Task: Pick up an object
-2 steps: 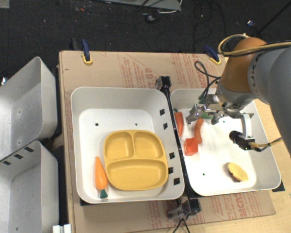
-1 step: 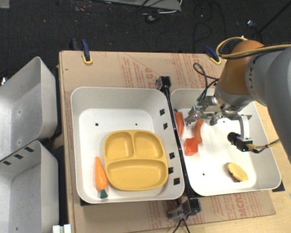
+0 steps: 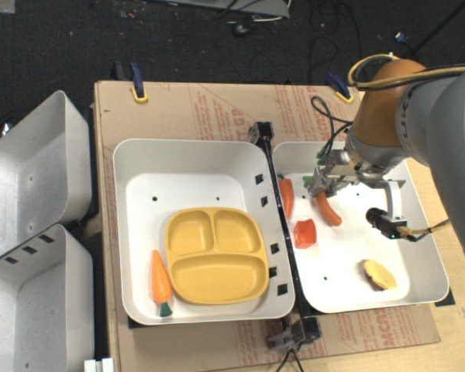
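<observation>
At the near edge of the worktop point(image 3: 349, 328) a strip of bare board runs under both bins. In the left bin point(image 3: 139, 169) the yellow divided plate point(image 3: 217, 254) sits towards the near right corner, almost touching the right wall, w/ the carrot point(image 3: 160, 277) lying just beside its left side, lengthwise along the left wall. Far part of this bin is bare white floor, so much free room there. In the right bin point(image 3: 418, 285) the yellow piece point(image 3: 379, 274) lies near the near right corner, well apart from the rest. The red block point(image 3: 305, 233) is close to the left wall, approx. mid-depth, and the long orange-red piece point(image 3: 286, 198) lies along this same wall just behind it. The sausage point(image 3: 328, 209) lies tilted near the bin's middle, and its far end is directly under the gripper point(image 3: 325, 180). Whether the jaws are open or closed, I cannot tell; the wrist covers them. The arm point(image 3: 418, 115) crosses the far right corner of this bin. Bare floor is between sausage and yellow piece.
</observation>
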Available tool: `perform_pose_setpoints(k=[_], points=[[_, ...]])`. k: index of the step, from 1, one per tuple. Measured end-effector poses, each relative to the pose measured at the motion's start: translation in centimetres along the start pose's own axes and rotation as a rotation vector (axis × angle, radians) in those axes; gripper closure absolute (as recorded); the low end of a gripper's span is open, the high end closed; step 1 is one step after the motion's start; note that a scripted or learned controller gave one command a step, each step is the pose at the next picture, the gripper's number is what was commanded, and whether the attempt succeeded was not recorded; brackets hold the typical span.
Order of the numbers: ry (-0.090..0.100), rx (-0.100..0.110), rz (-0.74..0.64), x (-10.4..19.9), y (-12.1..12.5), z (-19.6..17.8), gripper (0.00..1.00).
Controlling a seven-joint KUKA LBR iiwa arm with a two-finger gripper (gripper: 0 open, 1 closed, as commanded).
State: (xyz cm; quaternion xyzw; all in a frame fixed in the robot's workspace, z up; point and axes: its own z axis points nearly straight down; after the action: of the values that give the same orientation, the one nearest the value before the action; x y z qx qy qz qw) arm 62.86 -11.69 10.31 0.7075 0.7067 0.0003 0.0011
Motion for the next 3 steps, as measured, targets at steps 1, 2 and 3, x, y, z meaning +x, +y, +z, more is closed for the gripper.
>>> perform_pose_setpoints(k=[1, 2, 3], points=[[0.0, -0.005, -0.002, -0.1, 0.0, -6.4, 1.0], [0.0, -0.003, -0.003, -0.1, 0.2, -11.4, 1.0], [0.002, -0.001, -0.008, 4.9, -0.1, -12.7, 1.0]])
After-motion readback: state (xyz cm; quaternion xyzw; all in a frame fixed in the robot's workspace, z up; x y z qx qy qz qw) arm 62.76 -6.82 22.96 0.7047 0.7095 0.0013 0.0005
